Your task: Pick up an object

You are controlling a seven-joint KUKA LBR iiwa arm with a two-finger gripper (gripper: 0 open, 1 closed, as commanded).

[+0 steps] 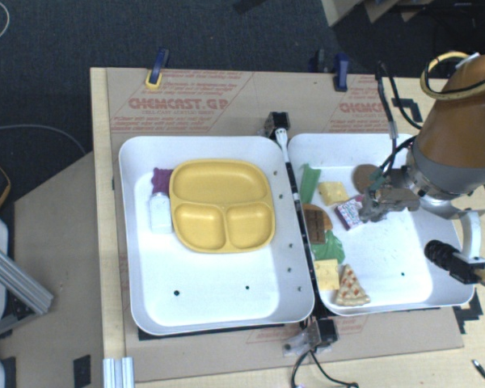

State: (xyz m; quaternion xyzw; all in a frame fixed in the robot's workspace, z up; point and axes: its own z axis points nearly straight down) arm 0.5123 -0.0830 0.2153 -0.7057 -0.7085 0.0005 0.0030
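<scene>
My gripper (373, 206) hangs low over the middle of the right bin (404, 285), reaching in from the right. A small purple-and-white packet (349, 212) lies just left of the gripper tip, touching or nearly touching it. A brown round piece (364, 175) sits right behind the gripper. Further left in the same bin are a yellow cheese block (333, 192), a green strip (309, 183), a brown patty (314, 221), a green leaf (328, 247), another yellow wedge (326, 275) and a pizza slice (351, 288).
The left bin (210, 297) holds a yellow divided plate (222, 204), with a purple item (161, 179) and a white item (159, 212) at its left. The divider between the bins runs just left of the food pile.
</scene>
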